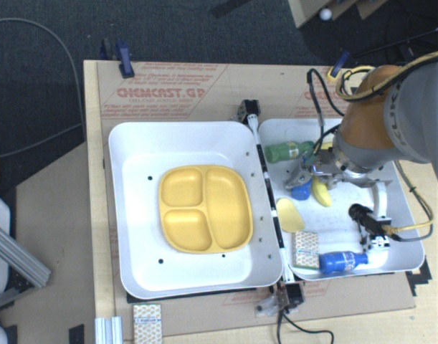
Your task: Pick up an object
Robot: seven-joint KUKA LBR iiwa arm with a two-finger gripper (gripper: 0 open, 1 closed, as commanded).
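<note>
Camera view: I see my end effector (310,178) low in the right bin (408,213) beside a yellow banana (322,193); its grip I cannot tell.

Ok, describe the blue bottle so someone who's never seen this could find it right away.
Go to the right-hand white bin, the one the arm reaches into. Along its near edge lies the blue bottle, on its side, just right of a small patterned packet. It is the bin's largest blue item, unlike the green bottle at the far edge.
</note>
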